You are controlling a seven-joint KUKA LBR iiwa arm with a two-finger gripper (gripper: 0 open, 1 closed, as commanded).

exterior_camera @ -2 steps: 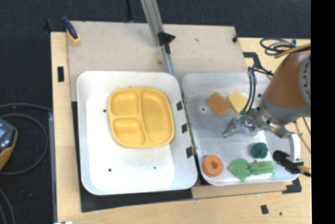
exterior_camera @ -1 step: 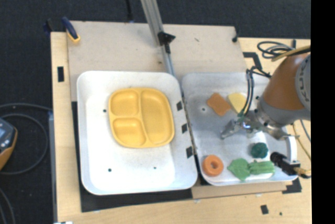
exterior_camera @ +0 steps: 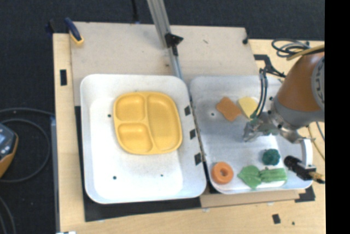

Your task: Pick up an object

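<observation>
Looking down at the right bin (exterior_camera: 219,178), the gripper (exterior_camera: 252,133) hangs low over the middle of it, and honestly I cannot tell its state, it's just a dark blurry clump from up here. Nothing shows between its tips, so I wouldn't call anything grabbed yet. Closest candidates: the orange block (exterior_camera: 228,109) sits up and to the left of the gripper, near but apart, with its long axis running diagonally, and the yellow piece (exterior_camera: 249,104) is right beside that block, just above the gripper. On the other side, the dark green ball (exterior_camera: 270,157) lies just below and to the right, almost under the wrist. Further toward the front edge there's the orange ring (exterior_camera: 222,173) and a light green thing (exterior_camera: 261,176) lying long-ways left to right. My guess is the orange block or the yellow piece is the easiest target, but they crowd each other, so a sloppy descent could nudge one. The left bin (exterior_camera: 98,173) only carries a yellow divided tray (exterior_camera: 147,122), well apart on the counter (exterior_camera: 120,50).
</observation>
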